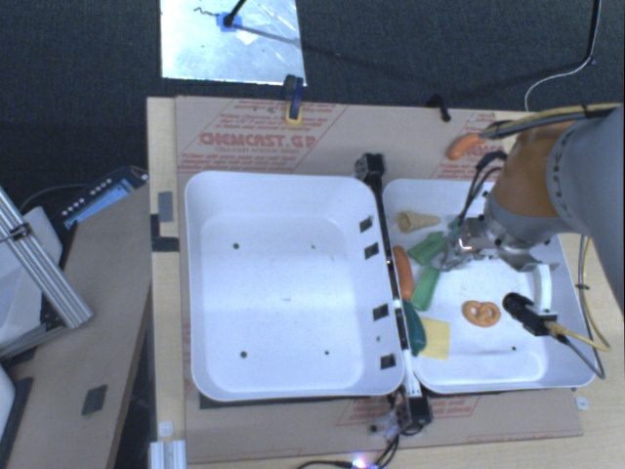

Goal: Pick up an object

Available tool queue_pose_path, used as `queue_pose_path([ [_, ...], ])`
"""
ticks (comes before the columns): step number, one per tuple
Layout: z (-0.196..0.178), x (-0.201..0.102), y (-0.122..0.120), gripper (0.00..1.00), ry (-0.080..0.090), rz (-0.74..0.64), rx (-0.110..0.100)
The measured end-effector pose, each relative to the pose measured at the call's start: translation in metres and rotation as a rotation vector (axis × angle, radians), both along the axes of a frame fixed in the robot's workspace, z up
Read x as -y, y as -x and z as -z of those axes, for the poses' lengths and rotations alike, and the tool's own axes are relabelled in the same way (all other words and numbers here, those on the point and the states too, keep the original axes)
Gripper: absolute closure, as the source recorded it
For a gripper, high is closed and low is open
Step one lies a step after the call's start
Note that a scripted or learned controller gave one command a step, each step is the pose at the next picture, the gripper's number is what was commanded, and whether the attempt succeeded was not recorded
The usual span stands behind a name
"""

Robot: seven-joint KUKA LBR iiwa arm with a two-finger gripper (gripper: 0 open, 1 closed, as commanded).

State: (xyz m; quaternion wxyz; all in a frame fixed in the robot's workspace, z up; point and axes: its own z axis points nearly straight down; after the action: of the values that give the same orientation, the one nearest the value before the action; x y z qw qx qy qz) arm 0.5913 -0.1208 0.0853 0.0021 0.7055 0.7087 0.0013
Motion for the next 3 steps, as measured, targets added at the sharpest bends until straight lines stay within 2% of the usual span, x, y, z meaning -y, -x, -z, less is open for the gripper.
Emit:
queue_pose_path([
  [1, 0.001, -0.038, 0.072, 1.00, -0.003, 0.003, -0.009],
  [2, -0.105, -0.096, 0.007, 1.00, -0.001, -0.006, 0.007],
  [3, -0.108, -0.120, -0.080, 1.00, -0.001, -0.002, 0.004],
])
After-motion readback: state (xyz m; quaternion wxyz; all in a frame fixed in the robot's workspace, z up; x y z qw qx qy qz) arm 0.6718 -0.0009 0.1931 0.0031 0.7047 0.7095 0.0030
